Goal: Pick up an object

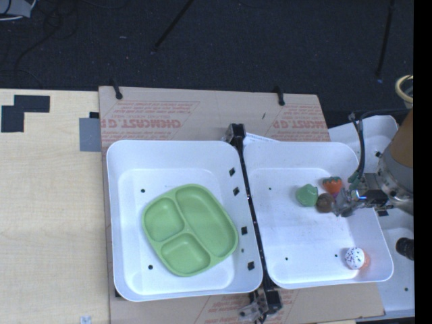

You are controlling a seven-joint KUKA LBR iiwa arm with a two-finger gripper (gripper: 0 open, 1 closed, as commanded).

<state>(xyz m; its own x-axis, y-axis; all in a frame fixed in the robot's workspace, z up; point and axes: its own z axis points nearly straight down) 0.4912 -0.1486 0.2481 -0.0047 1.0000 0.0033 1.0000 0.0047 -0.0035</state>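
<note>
The claw (343, 206) is being held low over the right-hand bin (307, 275), close to that bin's far right wall; it is being carried by the grey arm (398, 181) that is reaching in from the right edge of the view. Whether the claw is apart, together or clamped on anything cannot be told; the tip is being shown as a small dark, blurred shape. Just beside the claw, on its left and seemingly touching it, a small brown rounded object (325, 203) is lying on the bin floor; whether it is being gripped cannot be told. Just above and slightly left of the claw, a small orange-red object (332, 184) is sitting against the brown one; further left of the claw, a pale green lump (307, 195) is lying next to the brown object. Well below the claw, near the bin's near right corner, a small white ball with dark speckles and an orange patch (355, 258) is resting apart from the others. Far to the left of the claw, beyond the black divider clips (237, 174) where the two bins are meeting, the left-hand bin (128, 275) is holding a light green divided plate (190, 229) with three compartments, lying flat and turned at an angle; both bins are being borne by a brown cardboard sheet (202, 117) on the bench.
</note>
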